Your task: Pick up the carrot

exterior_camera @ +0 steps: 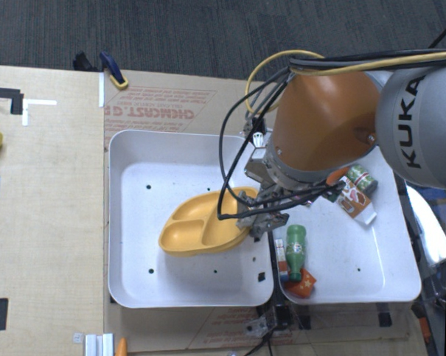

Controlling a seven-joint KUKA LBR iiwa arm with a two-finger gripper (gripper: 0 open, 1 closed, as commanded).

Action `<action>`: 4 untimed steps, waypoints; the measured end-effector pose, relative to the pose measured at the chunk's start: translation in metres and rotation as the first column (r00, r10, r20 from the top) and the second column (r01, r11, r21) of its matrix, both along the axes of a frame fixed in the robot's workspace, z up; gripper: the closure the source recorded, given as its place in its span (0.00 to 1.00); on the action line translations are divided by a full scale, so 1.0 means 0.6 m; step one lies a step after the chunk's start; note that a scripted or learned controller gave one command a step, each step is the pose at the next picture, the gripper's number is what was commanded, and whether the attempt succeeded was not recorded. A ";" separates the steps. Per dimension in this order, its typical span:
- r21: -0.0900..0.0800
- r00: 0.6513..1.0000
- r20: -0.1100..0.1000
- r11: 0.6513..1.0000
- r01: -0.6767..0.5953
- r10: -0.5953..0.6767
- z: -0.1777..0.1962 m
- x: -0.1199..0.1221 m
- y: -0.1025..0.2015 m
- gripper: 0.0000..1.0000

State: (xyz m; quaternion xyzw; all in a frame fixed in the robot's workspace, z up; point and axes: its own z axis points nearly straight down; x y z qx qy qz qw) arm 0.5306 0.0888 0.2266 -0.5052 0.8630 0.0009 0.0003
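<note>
A: Item one, the task's thing?

B: Small orange-red carrot, as far as it can be made out; lies in the right shallow white bin, at the near left corner, just beside the wall between the bins; its upper end is covered by a green bottle with a white label, so long axis and pointing direction cannot be told.

A: Item two, the arm?

B: Grey arm with an orange band, reaching in from the right; the gripper sits low over the wall between the bins, apart from the carrot; whether it is spread or closed cannot be told; nothing visibly held.

A: Other stock?

B: Left white bin: one yellow-orange divided plastic dish, its right end under the gripper; right bin: a red-and-white packet just left of the bottle, and a red, green and white carton near the far side.
</note>
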 end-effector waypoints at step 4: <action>0.005 0.926 0.002 0.926 0.377 -0.377 -0.032 -0.076 -0.064 1.00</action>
